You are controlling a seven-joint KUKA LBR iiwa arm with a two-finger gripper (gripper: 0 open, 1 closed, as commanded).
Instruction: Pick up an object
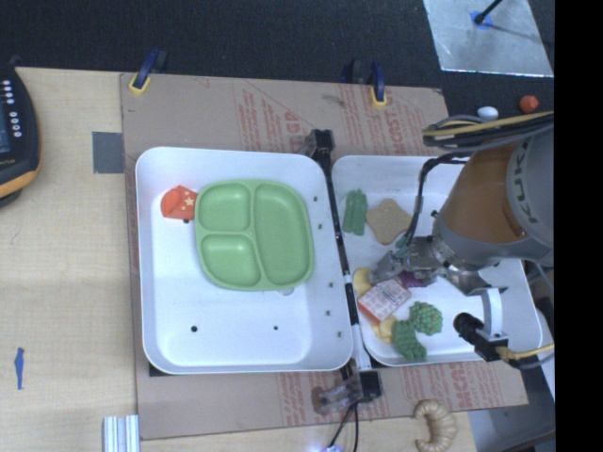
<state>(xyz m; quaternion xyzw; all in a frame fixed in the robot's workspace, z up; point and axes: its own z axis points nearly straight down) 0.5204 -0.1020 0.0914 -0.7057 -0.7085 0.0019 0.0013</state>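
Gripper (400, 264) low in my right bin (528, 332), among the toys.

Nearest me, just below the gripper, lie broccoli (425, 318) and a red-white packet (383, 299); beyond it sit a tan cookie (387, 219) and green pickle (354, 211). I cannot tell its grip.

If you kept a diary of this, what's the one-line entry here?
grey-and-orange arm: over right white bin | gripper: low among toy foods, grasp unclear | green divided plate: left bin

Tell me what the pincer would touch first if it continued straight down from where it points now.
Probably the red-and-white flat packet lying just below the pincer in the right white bin, though depth is unclear.
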